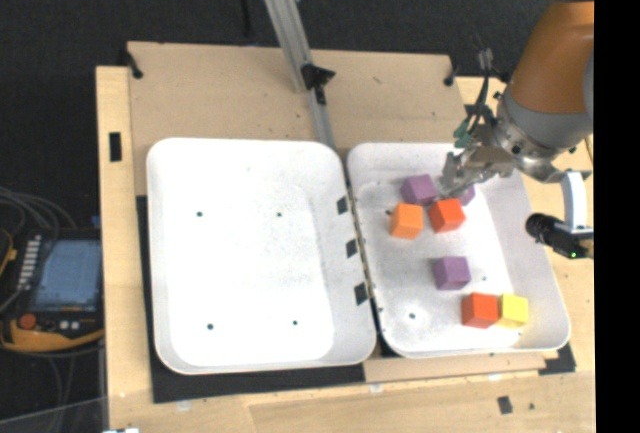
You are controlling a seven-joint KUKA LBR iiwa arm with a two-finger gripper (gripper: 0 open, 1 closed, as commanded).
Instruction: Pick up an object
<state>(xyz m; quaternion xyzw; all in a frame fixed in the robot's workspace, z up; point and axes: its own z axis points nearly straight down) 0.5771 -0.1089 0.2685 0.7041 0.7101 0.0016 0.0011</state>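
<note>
My gripper hangs over the upper part of the right bin, reaching in from the right. Just left of it lies a purple cube. A red-orange cube sits right below the fingertips, and an orange cube lies beside it to the left. Lower in the bin rest another purple cube, a red cube and a yellow cube side by side. I see nothing between the fingers from this angle.
The left bin stands beside the right one, with small clips on the shared edge. A slanted metal pole rises from the back of the bench. A tablet-like device lies off the bench at left.
</note>
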